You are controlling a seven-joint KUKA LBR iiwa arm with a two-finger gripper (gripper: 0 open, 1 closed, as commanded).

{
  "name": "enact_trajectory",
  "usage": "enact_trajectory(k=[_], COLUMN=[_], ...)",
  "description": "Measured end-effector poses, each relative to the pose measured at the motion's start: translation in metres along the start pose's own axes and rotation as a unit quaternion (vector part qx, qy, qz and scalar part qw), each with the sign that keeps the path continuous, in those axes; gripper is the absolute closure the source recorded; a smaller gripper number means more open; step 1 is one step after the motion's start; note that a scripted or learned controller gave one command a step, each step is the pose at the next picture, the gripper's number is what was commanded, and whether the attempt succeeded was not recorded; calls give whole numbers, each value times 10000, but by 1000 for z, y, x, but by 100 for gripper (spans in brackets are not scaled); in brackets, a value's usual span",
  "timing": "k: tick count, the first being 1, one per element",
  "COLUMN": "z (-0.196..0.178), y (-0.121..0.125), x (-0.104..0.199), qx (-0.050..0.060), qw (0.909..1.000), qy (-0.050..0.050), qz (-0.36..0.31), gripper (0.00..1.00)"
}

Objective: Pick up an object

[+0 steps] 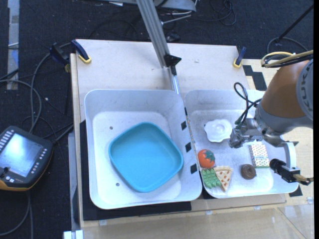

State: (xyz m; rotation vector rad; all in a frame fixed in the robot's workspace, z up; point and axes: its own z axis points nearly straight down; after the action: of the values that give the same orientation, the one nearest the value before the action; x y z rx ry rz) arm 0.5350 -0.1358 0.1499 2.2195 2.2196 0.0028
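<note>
The right bin (199,101) holds several small things: a white fried-egg toy (217,130), a red tomato (206,158), a green leafy piece (210,177), a pizza slice (224,177), a brown round piece (248,171) and a small patterned white box (259,154). My gripper (237,139) hangs low over this bin, just right of the egg and left of the box. Its fingers are too small and dark to read, and I see nothing in them.
The left bin (94,108) holds a large light-blue square dish (145,156). A slanted metal pole (155,26) rises from the bench behind the bins. A teach pendant (22,156) lies on the floor at the left. Yellow clamps (83,59) grip the bench's far corners.
</note>
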Motion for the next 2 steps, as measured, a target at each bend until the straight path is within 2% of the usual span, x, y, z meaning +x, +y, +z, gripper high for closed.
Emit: enact_trajectory(k=[1, 2], z=[-61, -72], y=[4, 4], x=[-5, -5], qx=[-10, 11], qw=[10000, 10000], qy=[-2, 2], qz=[-1, -1], gripper=[100, 100])
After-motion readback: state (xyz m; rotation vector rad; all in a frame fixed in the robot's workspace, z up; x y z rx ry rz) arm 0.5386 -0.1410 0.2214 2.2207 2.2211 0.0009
